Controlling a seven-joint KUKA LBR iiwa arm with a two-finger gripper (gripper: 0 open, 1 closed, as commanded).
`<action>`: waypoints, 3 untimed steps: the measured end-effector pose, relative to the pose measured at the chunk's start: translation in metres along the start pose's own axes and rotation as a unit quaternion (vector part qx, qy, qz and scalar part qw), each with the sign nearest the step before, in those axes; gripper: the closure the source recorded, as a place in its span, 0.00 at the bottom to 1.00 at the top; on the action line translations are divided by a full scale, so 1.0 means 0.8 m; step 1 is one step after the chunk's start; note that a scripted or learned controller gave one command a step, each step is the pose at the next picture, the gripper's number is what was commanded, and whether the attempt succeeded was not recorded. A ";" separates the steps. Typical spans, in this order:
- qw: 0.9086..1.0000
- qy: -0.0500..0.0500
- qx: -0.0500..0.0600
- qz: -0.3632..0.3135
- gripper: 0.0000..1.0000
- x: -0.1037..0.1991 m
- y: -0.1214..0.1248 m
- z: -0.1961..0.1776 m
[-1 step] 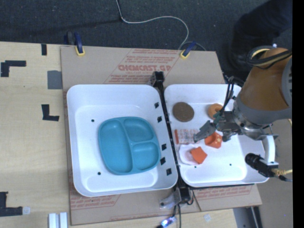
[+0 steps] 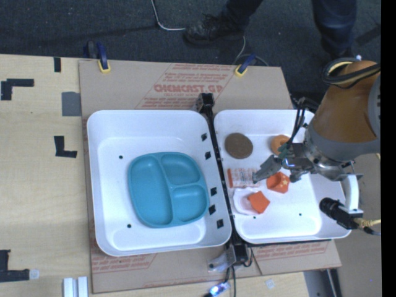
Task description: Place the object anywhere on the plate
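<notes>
Dark carpet floor (image 2: 74, 11) behind wooden bench (image 2: 37, 184)

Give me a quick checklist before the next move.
1. Plate sits in the left bin: ok.
2. Plate compartments free for a drop: ok.
3. Hand over the right bin, near the orange block: ok.
4. Block between the fingers: cannot tell.
5. Red block and brown disc lie apart from the hand: ok.

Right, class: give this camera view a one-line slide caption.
Gripper hovers over orange pieces in the right bin; blue divided plate waits left.
</notes>
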State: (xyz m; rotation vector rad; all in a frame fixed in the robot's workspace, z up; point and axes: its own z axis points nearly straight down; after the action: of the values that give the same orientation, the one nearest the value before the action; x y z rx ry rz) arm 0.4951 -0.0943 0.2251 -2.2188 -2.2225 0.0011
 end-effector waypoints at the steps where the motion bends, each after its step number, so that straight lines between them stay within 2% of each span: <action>1: 1.000 0.000 0.002 0.001 0.00 0.004 0.001 0.054; 2: 1.000 0.000 0.004 0.001 0.00 0.001 -0.003 0.135; 3: 1.000 -0.001 -0.001 0.001 0.00 0.000 -0.002 0.176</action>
State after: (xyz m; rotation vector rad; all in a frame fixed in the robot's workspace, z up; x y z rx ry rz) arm 0.4930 -0.0941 0.0842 -2.2237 -2.2229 0.0016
